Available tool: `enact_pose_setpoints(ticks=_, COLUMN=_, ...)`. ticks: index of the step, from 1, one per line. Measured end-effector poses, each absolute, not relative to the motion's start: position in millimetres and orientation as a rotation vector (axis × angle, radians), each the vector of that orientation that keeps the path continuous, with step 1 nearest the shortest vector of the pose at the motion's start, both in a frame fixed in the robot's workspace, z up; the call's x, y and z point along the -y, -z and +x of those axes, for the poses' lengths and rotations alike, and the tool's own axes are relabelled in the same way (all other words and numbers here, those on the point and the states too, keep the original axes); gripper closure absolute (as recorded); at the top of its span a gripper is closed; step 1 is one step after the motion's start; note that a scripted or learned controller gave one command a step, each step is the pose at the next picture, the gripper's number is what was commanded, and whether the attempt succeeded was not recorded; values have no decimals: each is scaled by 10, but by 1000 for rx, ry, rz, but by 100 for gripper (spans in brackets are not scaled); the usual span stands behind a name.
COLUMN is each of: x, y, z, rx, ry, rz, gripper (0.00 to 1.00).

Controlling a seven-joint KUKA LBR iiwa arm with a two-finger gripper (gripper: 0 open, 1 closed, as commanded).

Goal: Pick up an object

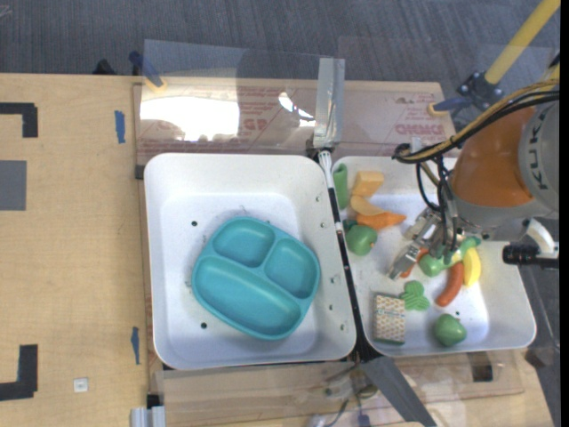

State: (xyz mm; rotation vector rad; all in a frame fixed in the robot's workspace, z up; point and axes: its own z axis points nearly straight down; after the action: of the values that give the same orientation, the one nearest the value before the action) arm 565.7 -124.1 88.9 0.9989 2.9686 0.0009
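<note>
Above a plywood desk (62, 265) bearing two shallow white bins, the grey arm with its orange band (487, 169) reaches in from the right over the right bin (511, 327), its hand (414, 258) lowered among a scatter of toy food. Whether the hand is released or clenched cannot be told from this slant, and nothing is visibly caught in it. Just beside it lie a yellow banana (471, 267), a red chilli (452, 285) and a small green broccoli piece (415, 295); a carrot (380, 221) and an orange wedge (366, 185) sit toward the far wall, a patterned block (388, 318) and a green lime (449, 329) near the front. The left bin (178, 194) holds a teal divided plate (256, 277).
</note>
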Motion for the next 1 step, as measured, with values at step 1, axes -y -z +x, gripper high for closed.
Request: enact_pose_setpoints(ticks=1, x=1701, y=-888, z=5233, rx=-2967, ry=2, rz=1001, gripper=0)
